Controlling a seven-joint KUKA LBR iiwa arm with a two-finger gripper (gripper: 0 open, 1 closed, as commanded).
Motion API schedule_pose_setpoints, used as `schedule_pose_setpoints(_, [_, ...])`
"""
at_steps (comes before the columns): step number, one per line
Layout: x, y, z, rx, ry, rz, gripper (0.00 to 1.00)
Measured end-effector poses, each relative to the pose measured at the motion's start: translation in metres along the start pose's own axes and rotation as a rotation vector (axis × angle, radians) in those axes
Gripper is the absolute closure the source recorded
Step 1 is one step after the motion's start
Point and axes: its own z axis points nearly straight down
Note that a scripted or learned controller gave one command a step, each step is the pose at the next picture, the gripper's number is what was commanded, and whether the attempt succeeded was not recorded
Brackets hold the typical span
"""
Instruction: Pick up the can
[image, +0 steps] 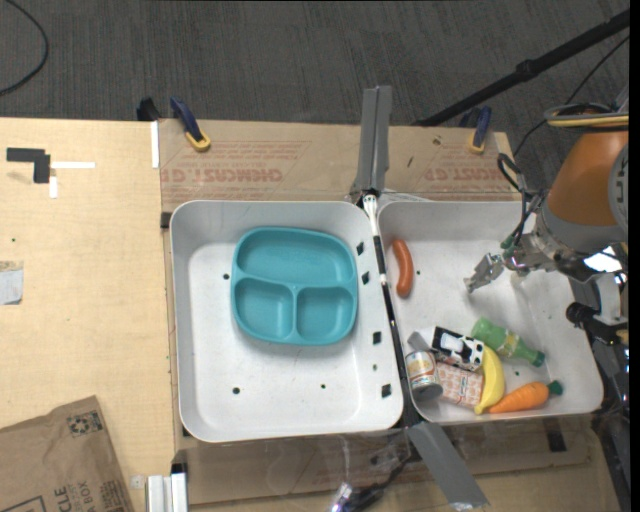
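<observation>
The can (421, 371) is small, with a pale label and a metal end. It lies in the front left corner of the right bin (440, 232), against the divider wall and touching a small printed carton (460, 382). My gripper (483, 273) hovers over the bare middle of the right bin, well behind and to the right of the can. Its fingers are open with nothing between them.
Around the can lie a black-and-white carton (458, 347), a banana (490, 378), a carrot (522, 398) and a green bottle (505, 340). A sausage (402, 266) rests by the divider further back. The left bin (200, 330) holds a teal divided plate (295, 286).
</observation>
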Motion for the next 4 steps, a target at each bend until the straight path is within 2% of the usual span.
schedule_pose_setpoints(1, [0.025,0.021,0.001,-0.001,0.001,-0.013,0.0])
schedule_pose_setpoints(2, [-0.021,-0.055,0.001,0.0,0.003,-0.156,0.0])
schedule_pose_setpoints(3, [0.062,0.004,0.001,0.0,0.001,-0.087,0.0])
schedule_pose_setpoints(4, [0.042,0.065,0.0,0.0,-0.001,-0.036,0.0])
